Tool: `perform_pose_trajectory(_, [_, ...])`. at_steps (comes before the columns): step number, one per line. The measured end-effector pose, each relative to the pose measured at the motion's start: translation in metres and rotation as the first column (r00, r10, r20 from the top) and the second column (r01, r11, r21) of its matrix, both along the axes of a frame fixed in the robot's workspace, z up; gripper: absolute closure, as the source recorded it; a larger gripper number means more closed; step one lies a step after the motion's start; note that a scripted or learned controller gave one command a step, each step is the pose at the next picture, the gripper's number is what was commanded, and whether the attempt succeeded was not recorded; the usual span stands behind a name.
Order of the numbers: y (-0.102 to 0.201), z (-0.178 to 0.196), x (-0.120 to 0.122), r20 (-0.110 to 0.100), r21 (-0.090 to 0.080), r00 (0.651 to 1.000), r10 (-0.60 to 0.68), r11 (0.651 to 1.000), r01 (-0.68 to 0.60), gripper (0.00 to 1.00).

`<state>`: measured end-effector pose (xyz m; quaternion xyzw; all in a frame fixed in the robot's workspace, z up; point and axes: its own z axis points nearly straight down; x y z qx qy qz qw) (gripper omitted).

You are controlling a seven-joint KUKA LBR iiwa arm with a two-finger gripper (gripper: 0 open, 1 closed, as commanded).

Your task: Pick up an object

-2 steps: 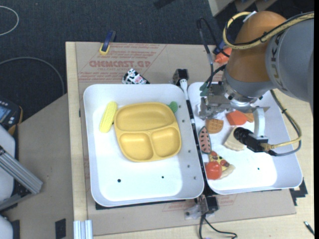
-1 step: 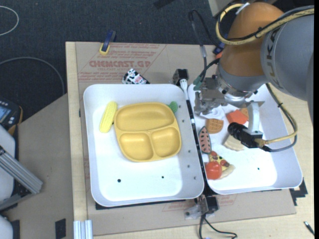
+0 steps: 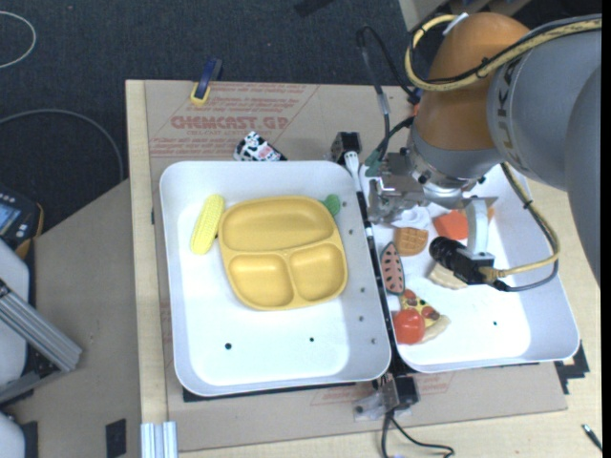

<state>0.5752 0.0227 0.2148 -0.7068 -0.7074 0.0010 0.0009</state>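
Yellow tray (image 3: 283,251) left bin (image 3: 191,332) | tool (image 3: 412,216) right bin (image 3: 535,337) | grip state unreadable

The grey arm (image 3: 549,93) reaches in from the right, its orange band (image 3: 468,74) sitting above the wrist. The wrist points downward over the right bin (image 3: 535,337), placing the gripper (image 3: 420,208) low near that bin's upper left corner.

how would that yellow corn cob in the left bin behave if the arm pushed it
The corn cob looks rounded and elongated, so it would probably roll sideways. It lies beside the yellow tray, which may stop it. It seems a light toy.
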Motion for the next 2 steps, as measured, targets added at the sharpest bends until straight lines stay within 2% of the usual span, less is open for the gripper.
perform_pose_trajectory(1, [-0.0001, 0.0004, -0.0075, 0.0, 0.0, 1.0, -0.002, 1.0, 0.002, 1.0])
perform_pose_trajectory(2, [0.0052, 0.0013, -0.0003, 0.005, 0.0, 1.0, 0.0, 1.0, 0.0, 1.0])
